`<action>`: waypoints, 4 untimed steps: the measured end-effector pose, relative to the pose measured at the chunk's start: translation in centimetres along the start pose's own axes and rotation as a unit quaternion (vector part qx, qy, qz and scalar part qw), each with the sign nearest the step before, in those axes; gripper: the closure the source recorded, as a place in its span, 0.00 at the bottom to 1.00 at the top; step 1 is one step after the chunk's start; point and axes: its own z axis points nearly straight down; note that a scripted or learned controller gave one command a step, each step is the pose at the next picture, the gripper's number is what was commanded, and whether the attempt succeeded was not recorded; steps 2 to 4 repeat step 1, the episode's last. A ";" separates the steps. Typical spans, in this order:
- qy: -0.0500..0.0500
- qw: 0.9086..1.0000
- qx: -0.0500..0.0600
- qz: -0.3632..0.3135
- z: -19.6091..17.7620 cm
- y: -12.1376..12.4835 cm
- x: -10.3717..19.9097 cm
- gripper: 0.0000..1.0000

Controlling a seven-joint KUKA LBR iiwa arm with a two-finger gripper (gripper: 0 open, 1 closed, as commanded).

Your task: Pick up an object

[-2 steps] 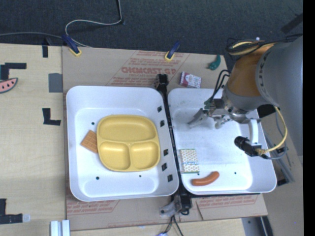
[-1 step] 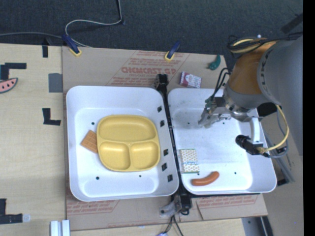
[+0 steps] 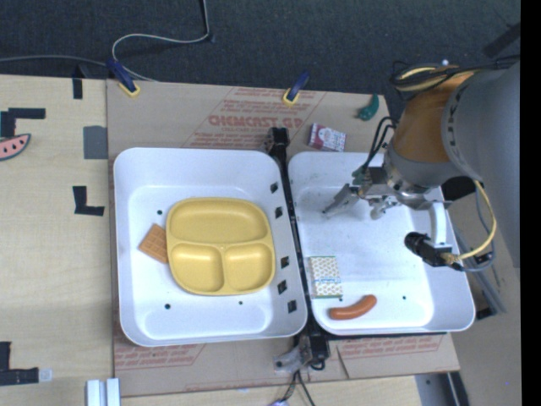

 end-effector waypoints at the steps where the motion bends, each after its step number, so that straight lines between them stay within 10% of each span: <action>1: 0.001 1.000 0.000 -0.001 -0.9 0.0 0.1 1.00; 4: 0.001 1.000 0.000 -0.001 -0.9 0.0 0.1 1.00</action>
